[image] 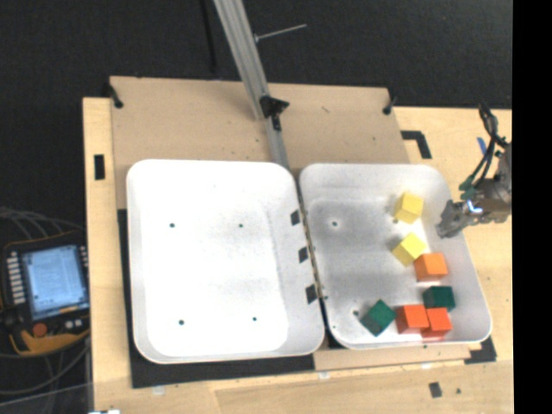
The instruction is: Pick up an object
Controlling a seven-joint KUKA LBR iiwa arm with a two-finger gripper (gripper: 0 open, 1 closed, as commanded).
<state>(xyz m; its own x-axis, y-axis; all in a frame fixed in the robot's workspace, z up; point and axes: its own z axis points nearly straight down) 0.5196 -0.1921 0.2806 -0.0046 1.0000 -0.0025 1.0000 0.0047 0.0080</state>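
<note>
The right bin (345, 257) holds several small blocks. Two yellow ones sit near its right side, one (409, 206) above the other (410, 248). An orange block (431, 266) lies just below them, a dark green block (440, 297) under that, and two orange blocks (424, 319) by the bottom right corner. Another green block (377, 316) lies tilted to their left. My gripper (452, 221) hangs at the bin's right rim, right of the upper yellow block, with nothing seen in it.
The left bin (211, 257) lies beside the right one, joined by dark clips. A slanted metal rail (246, 59) rises from the back of the bench. A tablet-like pendant (47, 283) sits off the bench at far left.
</note>
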